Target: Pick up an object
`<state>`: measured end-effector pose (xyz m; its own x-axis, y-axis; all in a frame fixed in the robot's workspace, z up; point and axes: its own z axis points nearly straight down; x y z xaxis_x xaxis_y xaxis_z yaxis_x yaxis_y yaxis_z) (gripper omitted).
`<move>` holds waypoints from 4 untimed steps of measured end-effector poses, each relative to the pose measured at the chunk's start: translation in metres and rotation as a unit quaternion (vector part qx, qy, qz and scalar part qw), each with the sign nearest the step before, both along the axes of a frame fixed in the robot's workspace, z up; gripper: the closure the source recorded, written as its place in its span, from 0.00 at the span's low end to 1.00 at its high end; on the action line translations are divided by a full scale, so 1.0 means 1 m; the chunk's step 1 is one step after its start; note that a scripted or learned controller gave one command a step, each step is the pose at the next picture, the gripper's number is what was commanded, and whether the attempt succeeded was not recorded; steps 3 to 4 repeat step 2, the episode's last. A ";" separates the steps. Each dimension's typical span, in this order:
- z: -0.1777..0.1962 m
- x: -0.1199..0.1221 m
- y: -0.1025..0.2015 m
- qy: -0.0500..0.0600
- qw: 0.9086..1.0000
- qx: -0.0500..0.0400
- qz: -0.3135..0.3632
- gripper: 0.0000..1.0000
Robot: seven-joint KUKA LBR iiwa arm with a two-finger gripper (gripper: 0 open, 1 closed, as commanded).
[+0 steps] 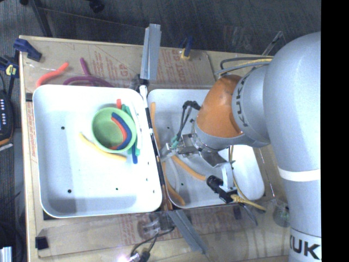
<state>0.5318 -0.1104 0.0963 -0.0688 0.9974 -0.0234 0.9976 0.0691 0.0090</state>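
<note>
Tool [175,146] sits low inside the right bin [174,95], close to its left wall, with the orange-banded wrist looming above it; whether it is spread or pressed together I cannot tell, and nothing can be seen held in it. The likeliest thing to pick is the tan curved strip [191,169] lying flat on the bin floor just near-right of the tool. A small teal piece [174,142] shows right at the tool, though it is too small to make out. To do this step well, I judge the tool should straddle the strip across its narrow width, away from the bin wall, and press right down to the floor before closing, since so thin and flat a piece slips out easily. A second tan strip [173,194] lies in the near left corner, awkwardly close to the wall. Well apart, the left bin [38,146] holds a green bowl [109,131] with a yellow stick [90,142] beside it; both bins rest on the bench [82,232].
</note>
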 end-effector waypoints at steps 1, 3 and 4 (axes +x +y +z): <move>0.009 0.000 0.005 0.003 1.000 0.005 0.005 1.00; 0.096 0.036 0.022 0.007 0.992 0.010 0.129 1.00; 0.096 0.036 0.022 0.007 0.992 0.010 0.129 1.00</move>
